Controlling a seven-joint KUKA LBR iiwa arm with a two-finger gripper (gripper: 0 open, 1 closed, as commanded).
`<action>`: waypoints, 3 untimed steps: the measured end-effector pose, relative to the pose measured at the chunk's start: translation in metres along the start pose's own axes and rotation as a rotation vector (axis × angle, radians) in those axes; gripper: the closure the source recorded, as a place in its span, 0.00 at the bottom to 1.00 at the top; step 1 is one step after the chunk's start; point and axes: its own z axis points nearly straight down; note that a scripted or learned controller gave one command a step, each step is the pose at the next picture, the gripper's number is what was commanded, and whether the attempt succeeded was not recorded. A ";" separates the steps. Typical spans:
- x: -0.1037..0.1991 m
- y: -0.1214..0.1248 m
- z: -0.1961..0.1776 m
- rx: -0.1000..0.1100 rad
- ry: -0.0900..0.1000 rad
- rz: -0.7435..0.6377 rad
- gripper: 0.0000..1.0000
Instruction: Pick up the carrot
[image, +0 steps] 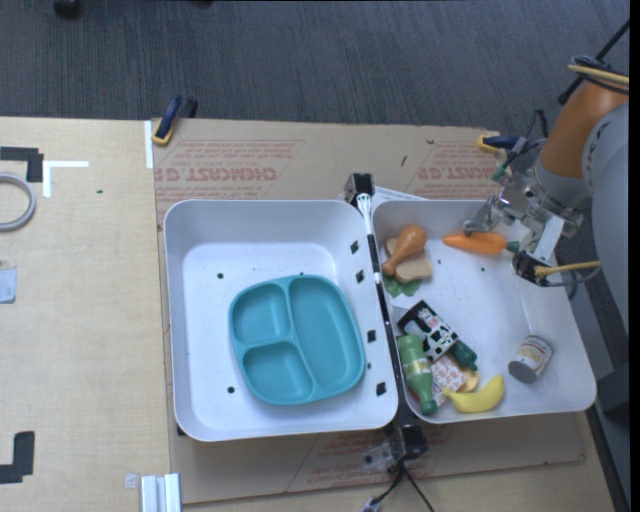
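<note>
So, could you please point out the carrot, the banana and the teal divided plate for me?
carrot (476, 242): camera view, middle of its orange body.
banana (477, 397): camera view, middle of its curve.
teal divided plate (296, 339): camera view, ridge between compartments.

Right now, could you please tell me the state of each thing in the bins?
Carrot: lying flat, at the gripper.
Can: on its side.
Banana: lying flat.
Green bottle: lying down.
Chicken leg: resting on bread.
Blue tray: right way up.
</note>
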 end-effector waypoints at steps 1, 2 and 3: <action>0.002 -0.044 0.007 -0.004 -0.015 0.017 0.00; 0.002 -0.044 -0.003 -0.002 -0.015 0.018 1.00; -0.012 -0.103 0.007 0.001 -0.015 -0.292 1.00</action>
